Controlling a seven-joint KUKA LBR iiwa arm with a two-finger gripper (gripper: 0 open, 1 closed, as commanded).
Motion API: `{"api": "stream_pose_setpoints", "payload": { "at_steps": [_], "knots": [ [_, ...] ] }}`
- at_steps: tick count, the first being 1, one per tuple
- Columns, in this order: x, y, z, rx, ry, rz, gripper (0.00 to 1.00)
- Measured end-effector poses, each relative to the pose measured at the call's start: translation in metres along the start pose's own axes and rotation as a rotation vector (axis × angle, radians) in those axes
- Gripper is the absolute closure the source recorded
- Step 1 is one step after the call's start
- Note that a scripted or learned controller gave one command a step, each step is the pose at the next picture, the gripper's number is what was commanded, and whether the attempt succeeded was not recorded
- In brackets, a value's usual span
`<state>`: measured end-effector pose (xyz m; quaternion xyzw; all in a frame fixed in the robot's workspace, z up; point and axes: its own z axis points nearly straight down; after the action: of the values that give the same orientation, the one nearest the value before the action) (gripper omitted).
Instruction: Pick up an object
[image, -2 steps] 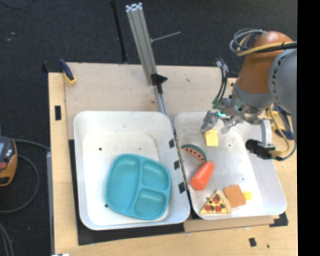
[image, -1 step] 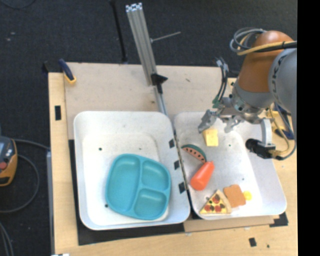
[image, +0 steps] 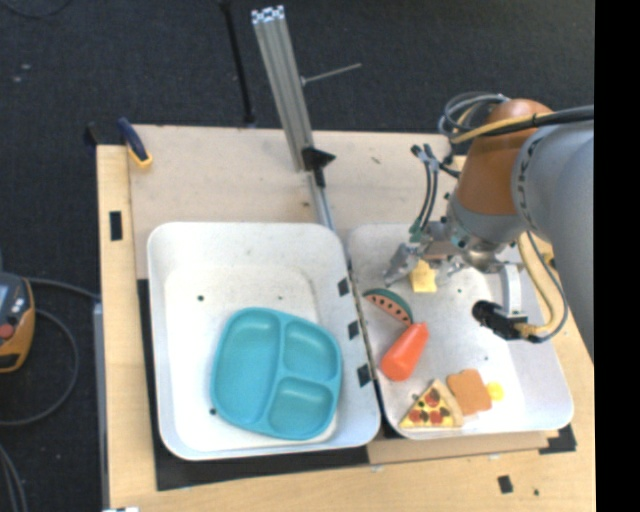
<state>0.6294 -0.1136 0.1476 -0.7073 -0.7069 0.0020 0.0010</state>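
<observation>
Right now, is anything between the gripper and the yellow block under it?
Nothing visible. The gripper hangs at the far end of the right bin, with the yellow block right at its tip. The watermelon slice and the carrot lie nearer the camera, off that path.

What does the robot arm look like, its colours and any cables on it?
The arm is a thick, rounded grey body with an orange band above the wrist. Thin cables loop over the top of the band, and more run down both sides of the wrist, some dark, some yellowish. The tool below is small, metallic grey.
</observation>
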Motion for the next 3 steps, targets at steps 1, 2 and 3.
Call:
{"api": "stream_pose_setpoints", "payload": {
  "at_steps": [1, 2, 3],
  "knots": [
    [-0.001, 0.0, 0.05, -0.001, 0.0, 0.001, 0.0],
    [-0.002, 0.002, 0.035, -0.009, -0.001, 0.004, 1.0],
    [0.003, 0.003, -0.027, -0.01, 0.0, -0.003, 1.0]
  ]
}}
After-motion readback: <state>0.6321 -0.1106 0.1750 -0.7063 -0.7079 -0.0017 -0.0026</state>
